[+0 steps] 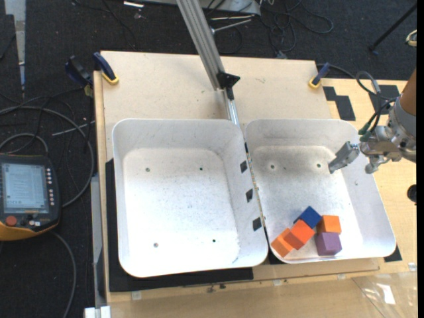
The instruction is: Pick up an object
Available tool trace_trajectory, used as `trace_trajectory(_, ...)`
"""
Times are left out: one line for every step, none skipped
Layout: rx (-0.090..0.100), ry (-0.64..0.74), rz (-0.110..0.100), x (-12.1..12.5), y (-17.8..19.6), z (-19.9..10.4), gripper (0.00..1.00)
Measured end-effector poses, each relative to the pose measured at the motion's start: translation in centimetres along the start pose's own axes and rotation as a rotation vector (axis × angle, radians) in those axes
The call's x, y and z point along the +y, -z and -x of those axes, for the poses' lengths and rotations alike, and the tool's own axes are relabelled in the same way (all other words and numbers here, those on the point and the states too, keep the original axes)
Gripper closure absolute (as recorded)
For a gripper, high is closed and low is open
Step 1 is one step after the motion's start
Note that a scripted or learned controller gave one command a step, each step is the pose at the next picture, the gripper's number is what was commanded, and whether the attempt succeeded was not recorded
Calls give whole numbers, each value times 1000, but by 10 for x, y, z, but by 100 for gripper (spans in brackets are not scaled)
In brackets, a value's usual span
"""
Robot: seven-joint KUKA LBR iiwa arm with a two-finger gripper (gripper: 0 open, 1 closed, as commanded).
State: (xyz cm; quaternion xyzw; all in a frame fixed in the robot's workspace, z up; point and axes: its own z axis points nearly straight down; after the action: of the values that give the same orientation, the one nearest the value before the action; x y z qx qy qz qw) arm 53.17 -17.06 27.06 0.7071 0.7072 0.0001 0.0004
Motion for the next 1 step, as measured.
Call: trace_trajectory(1, 6, -2, 11, -8, -38, 0)
